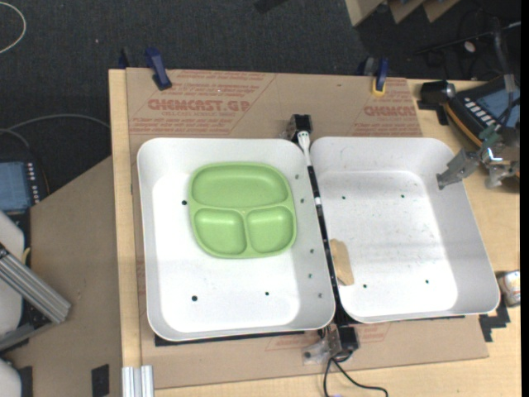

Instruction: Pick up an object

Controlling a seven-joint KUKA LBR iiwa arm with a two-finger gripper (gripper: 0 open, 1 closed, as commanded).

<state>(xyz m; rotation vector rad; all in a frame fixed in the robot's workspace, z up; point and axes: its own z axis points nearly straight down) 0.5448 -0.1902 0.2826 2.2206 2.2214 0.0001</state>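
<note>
A robot's claw (459, 169) sits at the far right of the camera view, just over the upper right rim of the right bin (397, 308). It appears as a small grey shape at the end of metal hardware, too small and blurred to tell whether it is released or clenched; nothing visible sits in it.

Well to the claw's left, in the left bin (165, 304), lies a green divided plate (242, 209), flat and face up, with one long compartment and two smaller ones. Nearer the claw, down and to its left, a small tan wooden piece (341, 262) lies against the right bin's left wall, beside the seam between the bins.

No grasp has begun. To do it well, the claw probably needs to travel left and descend over a chosen object. The plate is low and wide, so pinching its raised rim or a divider ridge looks more promising than spanning it. The tan piece is slim and hugs the wall, leaving little finger room.

The brown board (248, 98) beneath the bins carries red printing reading roughly "CHEMCAST GP", repeated.
</note>
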